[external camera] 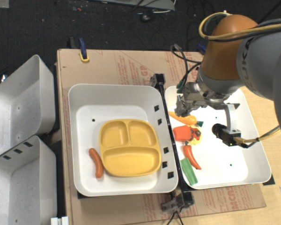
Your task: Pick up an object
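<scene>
My gripper (183, 108) hangs low over the upper left part of the right bin (239, 170), under the grey arm with the orange band. Just below it lies an orange carrot (186, 119). An orange-red pepper (181, 133) sits under the carrot, followed toward the bin's front by a red chili (192, 157) and a green pod (189, 172). I see nothing lifted off the bin floor.
The left bin (79, 125) holds a yellow divided plate (129, 146) and a brown sausage (96, 162) beside the plate's left edge. A black cabled part (225, 135) of the arm hangs over the right bin's middle. White containers (18, 107) stand at the far left.
</scene>
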Controlling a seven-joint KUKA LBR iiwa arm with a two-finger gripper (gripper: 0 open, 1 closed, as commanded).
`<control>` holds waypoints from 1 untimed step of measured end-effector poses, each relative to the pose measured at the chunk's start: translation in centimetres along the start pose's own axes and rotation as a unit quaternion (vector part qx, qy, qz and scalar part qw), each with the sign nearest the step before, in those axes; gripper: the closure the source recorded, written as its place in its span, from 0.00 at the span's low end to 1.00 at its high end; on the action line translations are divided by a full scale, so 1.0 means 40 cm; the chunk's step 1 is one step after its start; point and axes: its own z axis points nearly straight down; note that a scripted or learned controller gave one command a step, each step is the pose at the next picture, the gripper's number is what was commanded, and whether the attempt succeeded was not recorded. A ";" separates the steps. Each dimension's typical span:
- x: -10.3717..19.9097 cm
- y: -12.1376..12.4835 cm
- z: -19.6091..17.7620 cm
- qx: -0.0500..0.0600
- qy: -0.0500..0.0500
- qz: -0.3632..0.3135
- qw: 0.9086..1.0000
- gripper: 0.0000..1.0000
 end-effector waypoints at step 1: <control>0.118 0.062 -0.015 -0.001 0.000 0.000 1.000 1.00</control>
